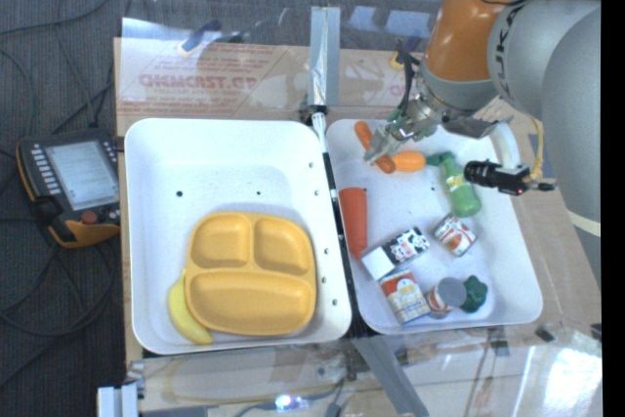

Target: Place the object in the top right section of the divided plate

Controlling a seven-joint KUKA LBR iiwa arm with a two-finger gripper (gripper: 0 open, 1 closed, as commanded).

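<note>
The yellow plate [252, 273] is sitting in the left bin [156, 161], its top right section bare. Right of the plate, the gripper [391, 140] is hovering over a carrot [402, 162] in the right bin [518, 298]; whether the jaws are wide or closed, I cannot tell. This looks like the picking step, so the next move calls for gripping the carrot and carrying it left to the plate.

faint red lettering on the cardboard sheet [210, 83], not legible.

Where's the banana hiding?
In the camera view, the banana lies in the left bin, near its front left corner, tucked against the left side of the yellow divided plate.
</note>
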